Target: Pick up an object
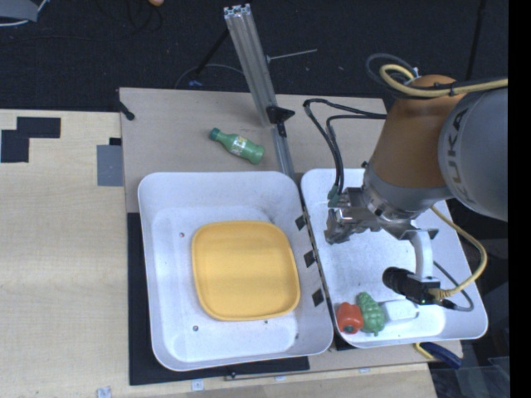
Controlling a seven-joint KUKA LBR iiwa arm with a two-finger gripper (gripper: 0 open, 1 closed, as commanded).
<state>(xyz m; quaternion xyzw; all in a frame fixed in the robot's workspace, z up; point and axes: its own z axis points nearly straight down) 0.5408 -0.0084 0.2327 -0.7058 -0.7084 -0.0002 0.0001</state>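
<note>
A yellow plate (246,269) lies flat in the left bin (158,197). In the right bin (465,326), near its front edge, a red pepper-like toy (349,317) sits against a green bumpy toy (372,313). My gripper (342,226) hangs over the upper left part of the right bin, close to the divider between the bins. It is well above and behind the red and green toys. Nothing shows between its fingers.
A small green bottle (237,145) lies on the bench behind the left bin. A slanted aluminium rail (257,60) rises behind the bins. Black clips (311,259) line the edge between the two bins.
</note>
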